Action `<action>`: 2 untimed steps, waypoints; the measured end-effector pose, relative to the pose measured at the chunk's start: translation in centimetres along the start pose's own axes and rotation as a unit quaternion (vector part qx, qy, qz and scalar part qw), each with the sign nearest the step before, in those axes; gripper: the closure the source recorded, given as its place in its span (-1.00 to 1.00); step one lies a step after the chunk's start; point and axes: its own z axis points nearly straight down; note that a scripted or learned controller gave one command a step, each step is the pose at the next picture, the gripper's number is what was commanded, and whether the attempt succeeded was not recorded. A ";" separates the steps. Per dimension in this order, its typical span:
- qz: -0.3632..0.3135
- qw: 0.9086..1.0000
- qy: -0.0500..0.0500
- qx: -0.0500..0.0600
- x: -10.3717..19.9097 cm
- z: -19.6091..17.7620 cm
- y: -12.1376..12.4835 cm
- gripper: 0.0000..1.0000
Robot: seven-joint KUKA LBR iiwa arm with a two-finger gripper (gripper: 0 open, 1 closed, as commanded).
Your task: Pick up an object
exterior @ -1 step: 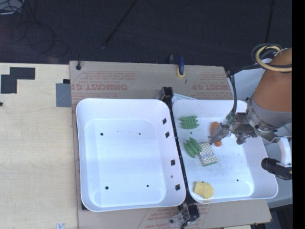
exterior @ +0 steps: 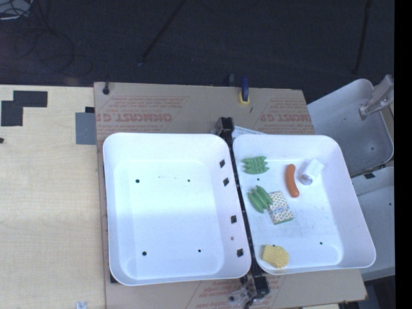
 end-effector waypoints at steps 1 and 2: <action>-0.004 1.000 0.001 0.011 0.3 0.0 0.1 1.00; 0.001 1.000 0.003 0.019 2.7 16.9 -3.7 1.00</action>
